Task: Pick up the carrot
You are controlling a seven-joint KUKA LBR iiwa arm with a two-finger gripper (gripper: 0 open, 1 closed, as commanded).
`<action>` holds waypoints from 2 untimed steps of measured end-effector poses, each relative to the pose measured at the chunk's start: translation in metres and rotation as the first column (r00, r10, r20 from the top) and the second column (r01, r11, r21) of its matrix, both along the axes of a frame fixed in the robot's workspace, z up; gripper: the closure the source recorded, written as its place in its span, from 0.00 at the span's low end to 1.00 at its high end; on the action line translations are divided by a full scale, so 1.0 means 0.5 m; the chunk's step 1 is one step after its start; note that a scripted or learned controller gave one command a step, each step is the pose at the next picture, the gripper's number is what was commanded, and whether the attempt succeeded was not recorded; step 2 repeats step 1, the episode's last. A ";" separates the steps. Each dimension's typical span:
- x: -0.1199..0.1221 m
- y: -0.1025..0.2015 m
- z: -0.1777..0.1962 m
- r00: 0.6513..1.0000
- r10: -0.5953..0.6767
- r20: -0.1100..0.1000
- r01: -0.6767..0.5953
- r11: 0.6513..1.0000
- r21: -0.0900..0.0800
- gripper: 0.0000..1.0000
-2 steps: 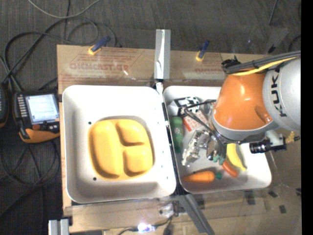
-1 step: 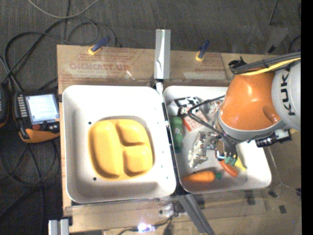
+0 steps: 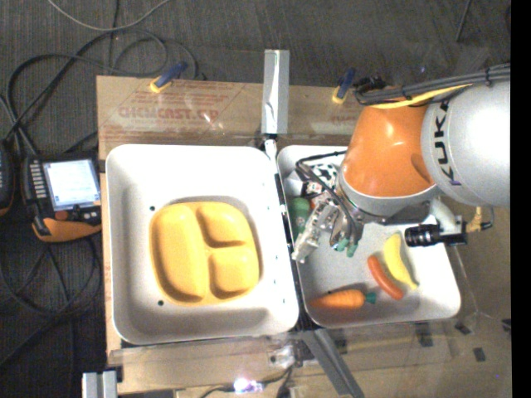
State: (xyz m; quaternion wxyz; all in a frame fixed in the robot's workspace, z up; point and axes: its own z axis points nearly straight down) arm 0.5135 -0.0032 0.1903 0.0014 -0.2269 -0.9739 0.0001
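Observation:
The carrot (image 3: pixel 340 299) lies flat near the front edge of the right bin (image 3: pixel 444 301), orange, with its green top pointing right. My gripper (image 3: pixel 328 237) hangs over the left part of that bin, behind and slightly left of the carrot, and does not touch it. Its fingers (image 3: pixel 310 234) stand open with nothing between them. The arm's orange band and grey wrist cover the back of the bin.
A yellow banana (image 3: pixel 401 259) and an orange-red piece (image 3: pixel 383 277) lie just right of the carrot. A green item (image 3: pixel 299 214) sits by the right bin's left wall, partly under the gripper. The left bin (image 3: pixel 124 222) holds a yellow divided tray (image 3: pixel 206 249).

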 end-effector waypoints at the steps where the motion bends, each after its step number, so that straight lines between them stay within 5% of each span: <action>1: -0.055 -0.045 0.049 0.988 -0.153 -0.001 0.153 0.988 -0.002 1.00; 2: -0.055 -0.045 0.049 0.988 -0.153 -0.001 0.153 0.988 -0.002 1.00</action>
